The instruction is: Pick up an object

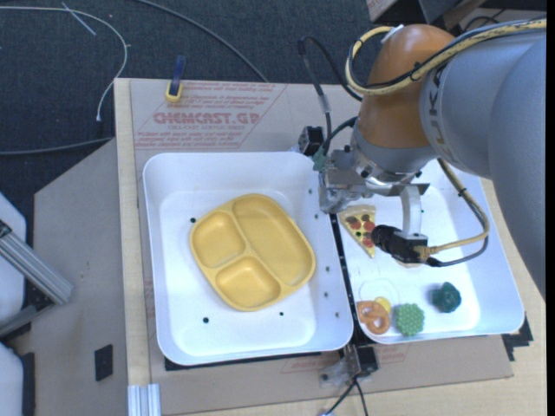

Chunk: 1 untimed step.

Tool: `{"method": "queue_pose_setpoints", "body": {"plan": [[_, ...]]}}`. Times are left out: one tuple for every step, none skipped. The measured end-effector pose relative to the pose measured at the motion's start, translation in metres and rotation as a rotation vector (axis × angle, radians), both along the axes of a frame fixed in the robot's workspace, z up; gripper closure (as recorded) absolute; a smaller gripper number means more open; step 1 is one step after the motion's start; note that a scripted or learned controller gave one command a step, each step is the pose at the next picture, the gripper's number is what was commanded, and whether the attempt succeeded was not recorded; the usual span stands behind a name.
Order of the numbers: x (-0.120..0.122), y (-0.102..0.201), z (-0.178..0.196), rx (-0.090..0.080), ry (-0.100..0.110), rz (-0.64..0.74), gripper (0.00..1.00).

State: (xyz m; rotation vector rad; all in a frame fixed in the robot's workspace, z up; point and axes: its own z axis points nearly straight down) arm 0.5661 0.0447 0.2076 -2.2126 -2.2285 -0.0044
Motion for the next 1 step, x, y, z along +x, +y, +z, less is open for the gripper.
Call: {"method": "queue_pose_setpoints", "body": {"plan": [[-0.0049, 0.0465, 0.0022, -0.001, 0.001, -0.001, 1.00]]}}
